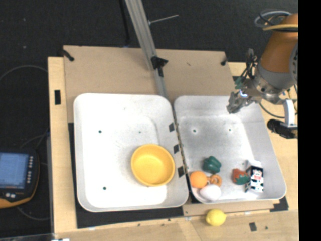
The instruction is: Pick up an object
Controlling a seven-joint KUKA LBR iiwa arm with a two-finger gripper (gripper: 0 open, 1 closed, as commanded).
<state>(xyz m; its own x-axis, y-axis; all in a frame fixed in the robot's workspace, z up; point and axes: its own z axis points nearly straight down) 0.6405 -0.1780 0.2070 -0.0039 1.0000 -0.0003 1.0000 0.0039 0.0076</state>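
- The grey arm with its orange band (282,49) reaches in from the right, and its pincer (235,104) hangs over the far right corner of the right shallow white bin (220,119).
- Nothing can be seen between the pincer's tips; whether it is released or clenched cannot be told at this size.
- The things to pick lie clustered at the near edge of the right bin, well apart from the pincer.
- A dark green, blocky plastic piece (212,163) lies with its long axis running left to right, slightly tilted.
- Just nearer sit a round orange ball (198,178) and a white egg-shaped object (210,192), touching each other, with a small orange ring-like piece (216,179) beside them.
- Toward the right wall lies a reddish-orange and green toy (239,175) beside a small black-and-white boxy item (256,178), whose long axis runs near to far.
- The left shallow white bin (115,119) holds a round yellow plastic bowl (152,164), upright, opening upward, close to the divide.
- A yellow lemon-like ball (215,217) rests on the brown desk (110,67), just outside the right bin's near rim.
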